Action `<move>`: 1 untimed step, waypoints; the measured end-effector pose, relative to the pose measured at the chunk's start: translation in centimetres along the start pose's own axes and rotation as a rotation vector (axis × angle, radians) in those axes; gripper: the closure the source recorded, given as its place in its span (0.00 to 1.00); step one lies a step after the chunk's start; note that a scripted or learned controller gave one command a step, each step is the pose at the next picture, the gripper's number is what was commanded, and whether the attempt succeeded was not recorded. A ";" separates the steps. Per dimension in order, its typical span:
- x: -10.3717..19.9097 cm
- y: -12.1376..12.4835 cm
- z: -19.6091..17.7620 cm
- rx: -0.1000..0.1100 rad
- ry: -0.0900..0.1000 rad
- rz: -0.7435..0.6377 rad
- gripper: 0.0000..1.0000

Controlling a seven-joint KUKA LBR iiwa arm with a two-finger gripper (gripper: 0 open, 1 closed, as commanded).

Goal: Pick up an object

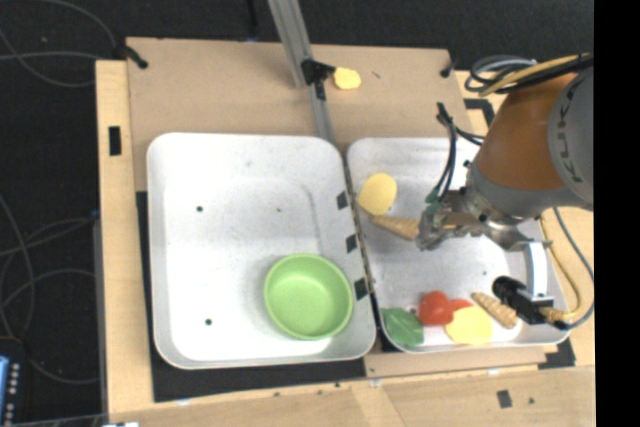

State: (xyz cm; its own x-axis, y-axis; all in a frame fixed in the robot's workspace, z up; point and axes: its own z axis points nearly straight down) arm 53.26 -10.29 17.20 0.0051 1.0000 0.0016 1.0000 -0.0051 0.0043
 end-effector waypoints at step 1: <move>0.0 1.2 -5.3 -0.003 -0.003 -0.009 1.00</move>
State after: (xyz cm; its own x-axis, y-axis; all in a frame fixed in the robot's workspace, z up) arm 54.44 -10.34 22.56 -0.0036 1.0000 -0.0009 1.0000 0.0037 0.0068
